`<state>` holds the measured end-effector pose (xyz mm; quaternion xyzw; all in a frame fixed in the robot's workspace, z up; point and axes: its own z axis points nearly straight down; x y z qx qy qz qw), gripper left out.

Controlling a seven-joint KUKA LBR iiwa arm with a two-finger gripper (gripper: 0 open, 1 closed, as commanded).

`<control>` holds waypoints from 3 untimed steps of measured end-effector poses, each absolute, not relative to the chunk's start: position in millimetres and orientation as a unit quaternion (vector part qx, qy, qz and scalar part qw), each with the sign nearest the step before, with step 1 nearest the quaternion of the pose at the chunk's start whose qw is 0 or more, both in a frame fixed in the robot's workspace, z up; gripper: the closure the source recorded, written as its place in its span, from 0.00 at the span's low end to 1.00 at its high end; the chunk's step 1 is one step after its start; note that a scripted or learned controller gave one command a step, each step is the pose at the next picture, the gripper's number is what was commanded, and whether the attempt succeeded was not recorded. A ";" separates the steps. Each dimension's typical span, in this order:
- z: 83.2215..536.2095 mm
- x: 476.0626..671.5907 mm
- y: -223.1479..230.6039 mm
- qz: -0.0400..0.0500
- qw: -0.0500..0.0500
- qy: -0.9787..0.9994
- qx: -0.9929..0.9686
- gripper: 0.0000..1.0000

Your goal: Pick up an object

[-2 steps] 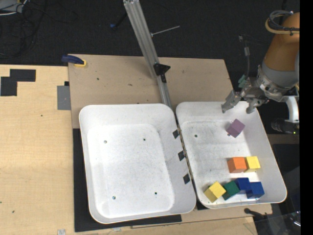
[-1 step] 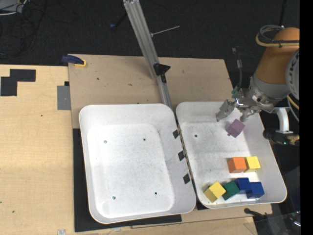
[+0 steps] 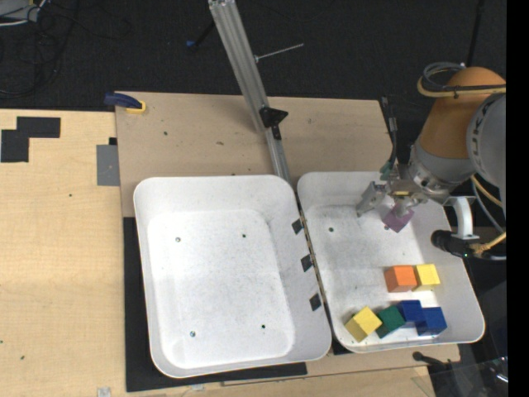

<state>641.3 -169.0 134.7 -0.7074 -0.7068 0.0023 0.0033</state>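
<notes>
My gripper (image 3: pixel 396 213) hangs over the far part of the right bin (image 3: pixel 347 246), under the grey wrist with its orange band. A small purple block (image 3: pixel 399 220) sits between its fingertips, and the fingers are shut on it. I cannot tell whether the block still touches the bin floor. Further toward the front of the same bin lie an orange block (image 3: pixel 402 278) and a yellow block (image 3: pixel 427 275) side by side. At the front edge lie another yellow block (image 3: pixel 362 323), a green block (image 3: pixel 391 318) and a blue block (image 3: pixel 424 317).
The left bin (image 3: pixel 215 271) stands beside the right one, with black clips (image 3: pixel 304 261) along the shared rim. A slanted aluminium rail (image 3: pixel 248 81) rises behind the bins. Cables (image 3: pixel 463 242) hang by the arm at the right.
</notes>
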 end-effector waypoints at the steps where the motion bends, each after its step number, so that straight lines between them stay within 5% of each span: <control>1: 147.8 642.4 -169.9 0.001 0.001 -0.706 -0.708 1.00; 3: 275.4 644.3 -175.0 -0.001 -0.003 -0.707 -0.707 1.00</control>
